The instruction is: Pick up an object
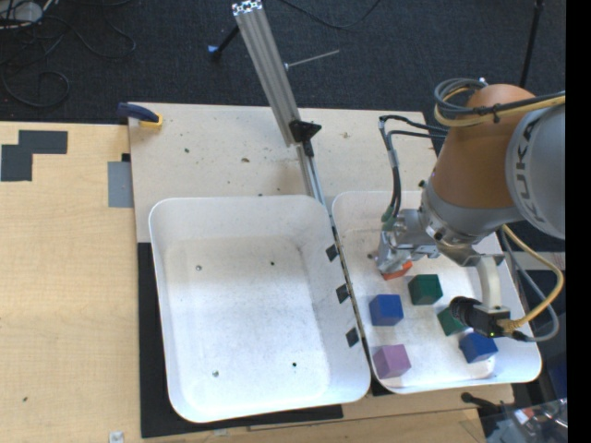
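**Claw low over the right bin**

The claw (399,252) sits low in the right white bin (355,212), over a small orange-red block (397,269) it may be pinching; I cannot tell. Nearby lie a blue cube (386,309), dark green cube (425,290), purple cube (391,360) and another blue cube (477,347). The left white bin (185,238) sits alongside on the worktop (222,155).

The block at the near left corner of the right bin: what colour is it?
Light purple. The block shows clearly in the camera view, just below a blue block.
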`<state>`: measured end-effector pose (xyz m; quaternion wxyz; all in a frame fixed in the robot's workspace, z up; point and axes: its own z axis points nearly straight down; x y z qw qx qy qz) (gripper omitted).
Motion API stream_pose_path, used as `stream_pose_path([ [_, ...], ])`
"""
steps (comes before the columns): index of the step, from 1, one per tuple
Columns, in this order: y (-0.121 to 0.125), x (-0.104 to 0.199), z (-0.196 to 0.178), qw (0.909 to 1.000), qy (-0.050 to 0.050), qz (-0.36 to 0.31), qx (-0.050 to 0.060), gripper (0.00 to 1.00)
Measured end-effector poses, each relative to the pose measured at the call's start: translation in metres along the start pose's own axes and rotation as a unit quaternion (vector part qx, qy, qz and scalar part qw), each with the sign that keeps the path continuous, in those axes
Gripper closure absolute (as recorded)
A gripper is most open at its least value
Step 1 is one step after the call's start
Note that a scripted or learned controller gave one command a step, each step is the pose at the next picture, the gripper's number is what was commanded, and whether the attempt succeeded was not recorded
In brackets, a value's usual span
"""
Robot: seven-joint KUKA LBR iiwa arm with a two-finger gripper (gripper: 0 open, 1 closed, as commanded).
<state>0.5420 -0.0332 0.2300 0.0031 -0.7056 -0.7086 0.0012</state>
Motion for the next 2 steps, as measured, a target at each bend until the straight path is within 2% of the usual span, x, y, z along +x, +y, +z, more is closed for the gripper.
stream_pose_path([
  [1,-0.004,0.050,0.007,1.0000,0.000,0.000,0.000,1.00],
  [2,0.011,0.102,0.013,1.0000,0.000,0.000,-0.001,1.00],
])
